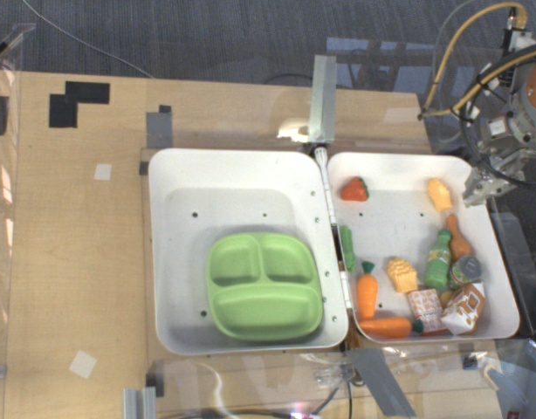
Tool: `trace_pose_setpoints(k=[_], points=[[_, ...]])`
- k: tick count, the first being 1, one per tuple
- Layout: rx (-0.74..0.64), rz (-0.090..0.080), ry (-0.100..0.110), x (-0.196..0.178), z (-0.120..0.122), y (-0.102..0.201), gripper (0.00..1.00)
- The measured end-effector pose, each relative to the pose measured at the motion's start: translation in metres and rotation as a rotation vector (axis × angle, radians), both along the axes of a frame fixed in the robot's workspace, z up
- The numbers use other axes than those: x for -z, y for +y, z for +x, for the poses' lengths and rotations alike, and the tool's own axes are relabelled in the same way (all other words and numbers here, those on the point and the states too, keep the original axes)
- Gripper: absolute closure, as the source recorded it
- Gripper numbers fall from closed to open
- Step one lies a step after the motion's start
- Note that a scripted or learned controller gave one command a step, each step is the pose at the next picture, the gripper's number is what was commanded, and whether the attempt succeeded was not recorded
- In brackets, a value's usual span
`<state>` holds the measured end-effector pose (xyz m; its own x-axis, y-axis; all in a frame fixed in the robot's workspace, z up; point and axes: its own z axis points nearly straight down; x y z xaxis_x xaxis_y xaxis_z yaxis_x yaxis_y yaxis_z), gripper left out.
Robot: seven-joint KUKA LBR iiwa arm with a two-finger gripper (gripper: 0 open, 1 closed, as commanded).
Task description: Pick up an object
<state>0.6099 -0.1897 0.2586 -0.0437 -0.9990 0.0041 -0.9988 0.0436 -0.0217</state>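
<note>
Gripper [479,187] at right bin's [386,171] far right rim, above bin edge; nothing seen between fingers; how far open, cannot tell.

Right bin holds toy food: strawberry [354,189] far left, yellow piece [439,195] near gripper, green bottle [438,261], corn [402,275], two carrots [367,296], small cartons [464,309] at near edge.

Left bin [176,177] carries green divided plate [264,285], near side.

Both bins sit on bench [67,234].

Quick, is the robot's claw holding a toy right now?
Gripper: cannot tell if open or shut; it holds nothing that shows, and sits at the right bin's top right edge.
</note>
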Motion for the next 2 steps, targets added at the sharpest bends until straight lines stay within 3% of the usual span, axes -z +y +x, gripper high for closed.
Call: trace_pose_setpoints(k=[1, 2], points=[[-0.094, 0.013, 0.028, 0.161, 0.013, -0.003, 1.00], [-0.165, -0.001, 0.001, -0.014, -0.013, 0.040, 1.00]])
